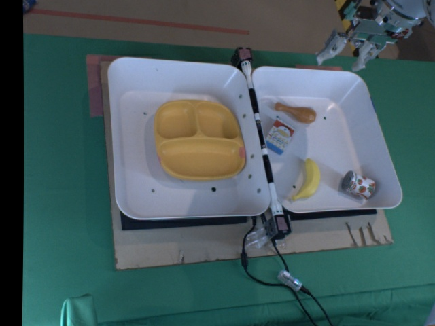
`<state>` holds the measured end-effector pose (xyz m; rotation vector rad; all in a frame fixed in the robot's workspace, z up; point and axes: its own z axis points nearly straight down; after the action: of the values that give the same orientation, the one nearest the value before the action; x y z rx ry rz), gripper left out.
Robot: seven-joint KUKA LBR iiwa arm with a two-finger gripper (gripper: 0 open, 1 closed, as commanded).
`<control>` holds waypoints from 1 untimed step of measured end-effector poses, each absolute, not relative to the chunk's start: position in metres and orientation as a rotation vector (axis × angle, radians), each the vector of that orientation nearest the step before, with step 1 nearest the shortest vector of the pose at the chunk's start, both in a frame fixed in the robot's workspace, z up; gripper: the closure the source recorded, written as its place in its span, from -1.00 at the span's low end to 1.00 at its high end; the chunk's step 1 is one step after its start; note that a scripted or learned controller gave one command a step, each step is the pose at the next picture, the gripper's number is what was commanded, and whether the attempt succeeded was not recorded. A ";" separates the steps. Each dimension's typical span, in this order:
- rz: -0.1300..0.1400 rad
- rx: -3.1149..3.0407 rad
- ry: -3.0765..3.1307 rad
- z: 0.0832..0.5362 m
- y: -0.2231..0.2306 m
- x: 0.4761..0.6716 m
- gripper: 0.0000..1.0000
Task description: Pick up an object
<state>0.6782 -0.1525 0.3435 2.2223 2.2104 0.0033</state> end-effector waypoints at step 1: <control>0.001 2.223 2.206 0.240 -0.165 0.633 -1.00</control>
<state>0.6331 -0.1653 0.2402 2.2232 2.2057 0.0009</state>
